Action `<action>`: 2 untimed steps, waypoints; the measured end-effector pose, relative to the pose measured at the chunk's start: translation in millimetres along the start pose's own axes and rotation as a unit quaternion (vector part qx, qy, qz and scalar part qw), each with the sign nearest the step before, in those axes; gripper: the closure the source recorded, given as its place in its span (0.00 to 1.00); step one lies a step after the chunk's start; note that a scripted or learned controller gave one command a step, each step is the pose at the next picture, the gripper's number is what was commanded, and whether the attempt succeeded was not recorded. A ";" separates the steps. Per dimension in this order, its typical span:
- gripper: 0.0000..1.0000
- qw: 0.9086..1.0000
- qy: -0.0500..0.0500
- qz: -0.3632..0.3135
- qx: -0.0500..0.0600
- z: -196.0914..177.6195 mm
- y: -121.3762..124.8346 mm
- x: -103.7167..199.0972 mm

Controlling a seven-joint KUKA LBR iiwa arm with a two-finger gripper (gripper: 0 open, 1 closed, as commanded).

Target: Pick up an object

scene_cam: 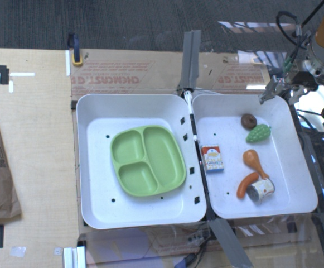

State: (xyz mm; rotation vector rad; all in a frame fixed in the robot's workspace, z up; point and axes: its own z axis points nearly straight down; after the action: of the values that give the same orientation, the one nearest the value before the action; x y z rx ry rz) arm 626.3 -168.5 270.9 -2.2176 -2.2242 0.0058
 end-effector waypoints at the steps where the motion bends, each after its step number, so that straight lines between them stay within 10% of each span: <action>1: 0.00 0.999 0.001 -0.051 -0.001 150.9 -46.4 -50.0; 2: 0.00 0.994 0.000 -0.108 -0.003 178.9 9.3 -42.0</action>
State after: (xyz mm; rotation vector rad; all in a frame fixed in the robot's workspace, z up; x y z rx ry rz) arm 635.2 -210.9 92.1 -1.9658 -2.4538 0.0002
